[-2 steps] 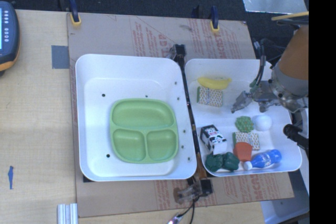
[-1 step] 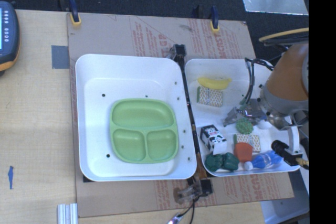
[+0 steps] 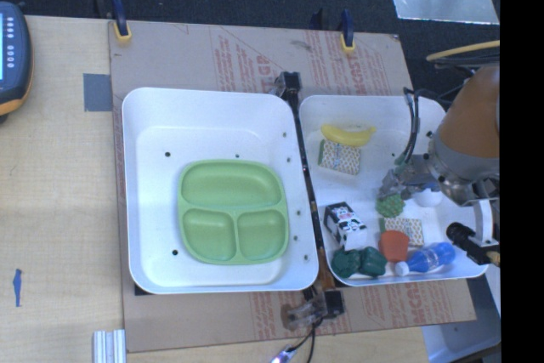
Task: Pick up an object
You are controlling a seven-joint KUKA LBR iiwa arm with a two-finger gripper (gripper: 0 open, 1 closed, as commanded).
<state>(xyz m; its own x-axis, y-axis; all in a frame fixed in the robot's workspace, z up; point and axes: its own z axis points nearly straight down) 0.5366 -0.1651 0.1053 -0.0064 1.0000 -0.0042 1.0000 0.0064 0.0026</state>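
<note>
- A small round green object (image 3: 390,205), bumpy and dull, lies in the right bin (image 3: 371,108) directly under the gripper (image 3: 397,182).
- Whether the gripper grips it cannot be told; its tips blur together.
- Just beyond it: a patterned square (image 3: 403,228) and an orange ball (image 3: 393,245).
- The bins rest on cardboard printed with unreadable red lettering.

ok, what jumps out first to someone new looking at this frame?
The light green divided plate dominates the left bin, lying flat with its three compartments up. The right bin is cluttered: a yellow banana near the top, a red object and a blue bottle near the bottom. The arm's end effector hangs over that clutter from the right.
</note>
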